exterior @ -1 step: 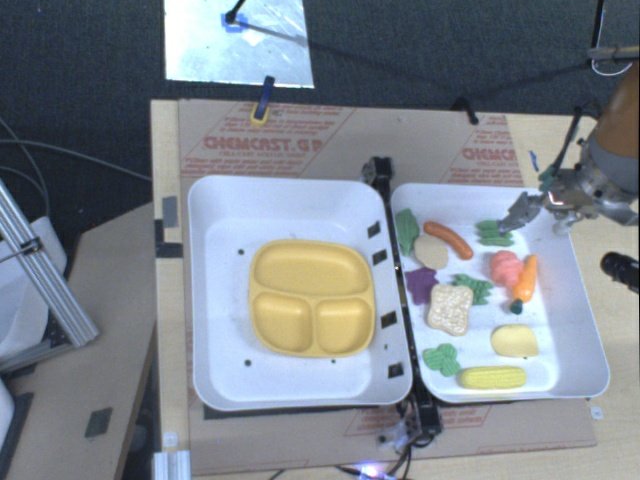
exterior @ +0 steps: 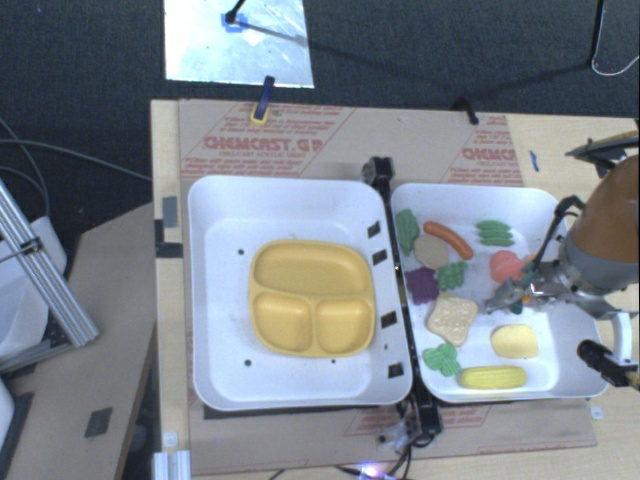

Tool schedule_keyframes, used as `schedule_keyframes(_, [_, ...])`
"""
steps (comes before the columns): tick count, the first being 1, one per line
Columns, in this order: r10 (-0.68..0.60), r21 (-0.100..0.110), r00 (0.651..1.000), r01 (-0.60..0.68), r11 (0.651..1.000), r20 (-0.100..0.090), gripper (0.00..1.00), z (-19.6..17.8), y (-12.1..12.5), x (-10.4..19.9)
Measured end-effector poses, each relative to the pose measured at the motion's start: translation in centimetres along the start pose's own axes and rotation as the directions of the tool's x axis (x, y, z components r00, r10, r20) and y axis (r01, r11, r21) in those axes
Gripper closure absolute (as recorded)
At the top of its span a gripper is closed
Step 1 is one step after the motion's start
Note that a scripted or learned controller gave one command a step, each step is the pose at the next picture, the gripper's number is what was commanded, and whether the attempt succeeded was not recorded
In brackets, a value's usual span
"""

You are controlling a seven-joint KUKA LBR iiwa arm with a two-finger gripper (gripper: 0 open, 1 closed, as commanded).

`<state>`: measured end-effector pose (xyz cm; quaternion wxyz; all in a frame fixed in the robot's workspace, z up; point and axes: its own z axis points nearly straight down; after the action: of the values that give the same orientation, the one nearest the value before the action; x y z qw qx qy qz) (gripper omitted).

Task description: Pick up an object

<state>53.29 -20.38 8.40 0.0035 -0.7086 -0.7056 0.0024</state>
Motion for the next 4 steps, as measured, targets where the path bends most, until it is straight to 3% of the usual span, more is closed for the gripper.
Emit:
schedule_keyframes(1, [-0.006,-0.012,1.0,0.006,1.0,0.003,1.0,-1.7,0.5,0.2])
schedule_keyframes(2, [-0.01,-0.008,1.0,0.01,1.0,0.0,1.0,0.0,-0.4,4.8])
schedule_keyframes(3, [-0.009,-0.011,1.0,0.009,1.0,0.002,1.0,-0.1,0.9,6.5])
schedule_keyframes(4, [0.0,-0.014,1.0,0.001,1.0,0.006,1.0,-5.8,-1.5,1.1])
